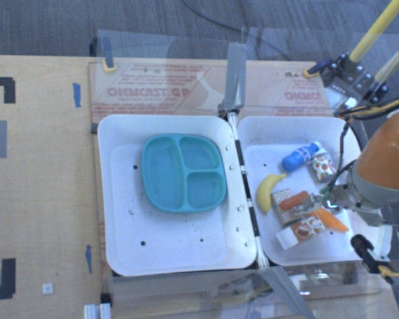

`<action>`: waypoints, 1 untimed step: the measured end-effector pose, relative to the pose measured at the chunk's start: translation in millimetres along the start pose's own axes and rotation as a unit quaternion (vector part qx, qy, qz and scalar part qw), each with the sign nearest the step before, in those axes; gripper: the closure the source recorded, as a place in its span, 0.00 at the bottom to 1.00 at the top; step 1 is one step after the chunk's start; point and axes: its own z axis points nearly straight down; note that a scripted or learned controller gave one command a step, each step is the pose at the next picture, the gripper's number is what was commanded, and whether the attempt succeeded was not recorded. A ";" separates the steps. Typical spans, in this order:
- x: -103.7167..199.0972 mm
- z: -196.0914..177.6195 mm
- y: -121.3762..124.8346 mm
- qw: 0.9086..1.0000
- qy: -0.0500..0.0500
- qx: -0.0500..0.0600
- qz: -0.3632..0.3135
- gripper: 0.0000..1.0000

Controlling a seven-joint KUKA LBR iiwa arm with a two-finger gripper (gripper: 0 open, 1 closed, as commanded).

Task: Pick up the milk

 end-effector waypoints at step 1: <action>-3.1 -6.7 -2.4 1.000 -0.002 0.002 0.002 1.00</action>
